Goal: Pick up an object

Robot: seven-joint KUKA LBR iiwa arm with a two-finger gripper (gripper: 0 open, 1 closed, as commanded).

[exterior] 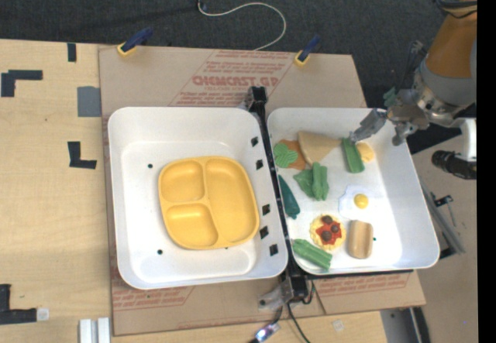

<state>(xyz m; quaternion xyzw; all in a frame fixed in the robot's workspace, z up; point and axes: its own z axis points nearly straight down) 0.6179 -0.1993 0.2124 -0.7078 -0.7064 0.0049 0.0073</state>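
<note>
Camera view: the arm point(449, 63) comes in from three o'clock, and its gripper point(381, 125) hangs over the upper right part of the right bin point(415, 202). One grey finger slants toward eight o'clock, the other points down near the bin's right rim; they stand apart with nothing between them, so the pincer is released.

What could go wrong: the food pieces lie crowded. The green pickle point(353, 156) touches a small yellow piece point(365, 152), and the tan wedge point(316, 146) lies just beside both. A descent here could catch two things at once, or nudge one sideways so the fingers close on air. Landing near the bin's wall could also make a finger strike the rim.

Since the task names no particular thing, the nearest candidates are the likely target. The green pickle lies at about seven o'clock from the gripper, near its left finger but apart from it. The small yellow piece is just below the gripper, at six o'clock. Farther off, toward seven and eight o'clock, lie the leafy green piece point(315, 181), the dark green pod point(289, 198), the pizza round point(328, 231), the bread roll point(358, 239) and the small yellow disc point(361, 200).

The left bin point(132, 179) holds a yellow divided plate point(208, 202), well apart from the gripper at nine o'clock.
</note>
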